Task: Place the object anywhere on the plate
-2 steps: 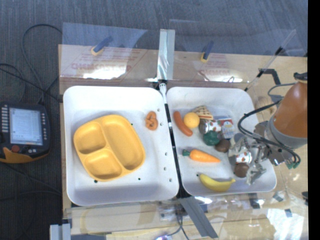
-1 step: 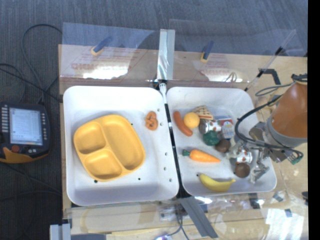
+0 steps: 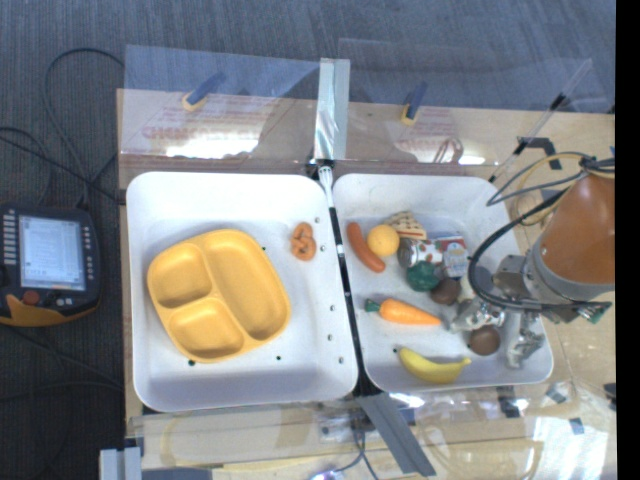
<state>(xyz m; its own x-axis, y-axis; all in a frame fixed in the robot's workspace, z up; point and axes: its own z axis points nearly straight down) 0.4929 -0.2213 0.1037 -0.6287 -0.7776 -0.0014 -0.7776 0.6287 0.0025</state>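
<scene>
Camera view: claw (image 3: 497, 336) apparently beside banana (image 3: 432, 365); plate (image 3: 217, 293) apart.

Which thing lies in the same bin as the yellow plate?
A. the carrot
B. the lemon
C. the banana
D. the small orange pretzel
D: the small orange pretzel sits on the left bin's floor just right of the yellow plate, while the banana, carrot and lemon all lie in the right bin.
</scene>
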